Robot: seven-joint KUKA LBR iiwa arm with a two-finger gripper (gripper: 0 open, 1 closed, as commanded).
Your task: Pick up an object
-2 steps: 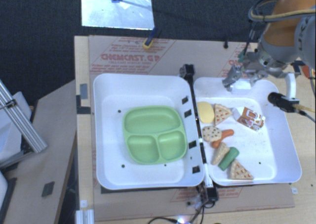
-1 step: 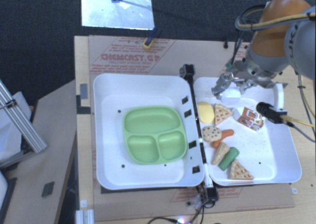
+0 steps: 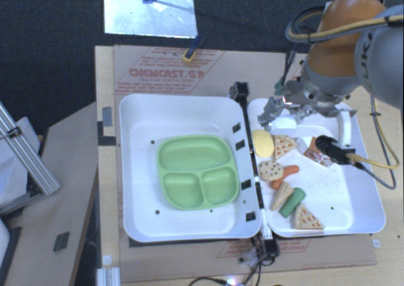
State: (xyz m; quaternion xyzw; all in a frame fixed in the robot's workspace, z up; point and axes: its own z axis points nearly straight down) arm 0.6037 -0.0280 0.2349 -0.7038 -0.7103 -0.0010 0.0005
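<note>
Bench [image 3: 76, 152] bears two white bins [image 3: 183, 111] (side by side).

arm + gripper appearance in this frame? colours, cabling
Grey arm with a rounded orange band above the wrist. Yellow and grey cables loop around the orange band. The gripper is bare grey metal, with a black-tipped attachment trailing a yellow cable.

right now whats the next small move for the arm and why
Probably ease the gripper down and slightly toward the camera onto the yellow piece. It hangs over the right bin's far left corner with nothing visibly held, and that piece lies closest, just below it in the view.
</note>
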